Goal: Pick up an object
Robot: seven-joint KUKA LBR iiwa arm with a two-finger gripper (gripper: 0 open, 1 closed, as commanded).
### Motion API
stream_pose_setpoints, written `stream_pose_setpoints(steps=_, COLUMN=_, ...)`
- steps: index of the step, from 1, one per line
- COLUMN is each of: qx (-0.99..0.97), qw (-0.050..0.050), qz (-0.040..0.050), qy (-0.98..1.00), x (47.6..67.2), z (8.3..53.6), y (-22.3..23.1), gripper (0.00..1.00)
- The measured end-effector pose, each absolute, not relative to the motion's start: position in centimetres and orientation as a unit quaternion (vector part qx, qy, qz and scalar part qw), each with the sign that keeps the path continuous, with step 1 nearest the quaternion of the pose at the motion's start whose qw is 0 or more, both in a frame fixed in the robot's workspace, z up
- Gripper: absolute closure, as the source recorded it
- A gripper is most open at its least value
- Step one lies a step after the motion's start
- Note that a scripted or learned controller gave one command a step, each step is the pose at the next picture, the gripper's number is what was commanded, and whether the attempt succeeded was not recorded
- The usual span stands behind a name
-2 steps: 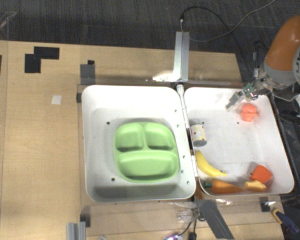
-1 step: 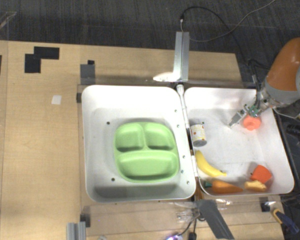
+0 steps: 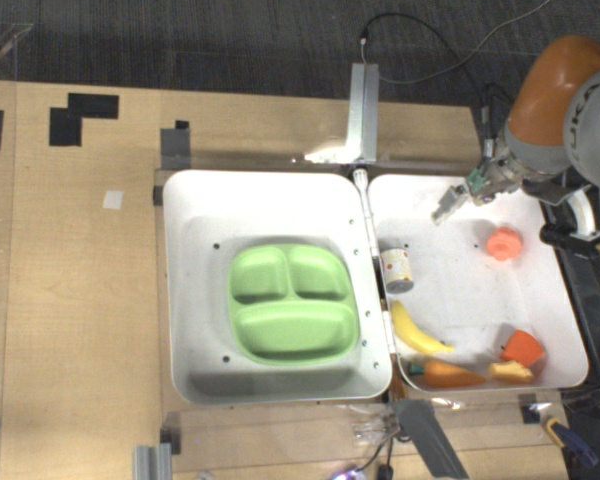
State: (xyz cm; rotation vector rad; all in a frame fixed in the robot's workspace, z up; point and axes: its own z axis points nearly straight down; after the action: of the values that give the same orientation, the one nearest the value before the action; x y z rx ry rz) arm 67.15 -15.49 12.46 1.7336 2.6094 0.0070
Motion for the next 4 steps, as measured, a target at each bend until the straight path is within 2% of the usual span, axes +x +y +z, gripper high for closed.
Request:
stream_pose_setpoints(steps=1, qx=0.544, qw=0.005, qz=0.0018, qy=0.839, x=66.3, z=15.1, y=-20.5, gripper=0.0)
stream_pose_setpoints(steps=2, qx=0.545, qw=0.006, qz=0.0021, qy=0.838, x=61.9, z=8.9, y=-20.5, gripper=0.0)
stream_pose_setpoints(steps=3, qx=0.537, qw=0.004, qz=0.0024, qy=0.844, x=64.2, z=14.5, y=-14.9, gripper=0.0)
stream_pose_setpoints(steps=4, qx=0.59, qw=0.002, qz=0.0017, qy=0.807, x=58.4, z=13.8, y=-10.4, gripper=0.0)
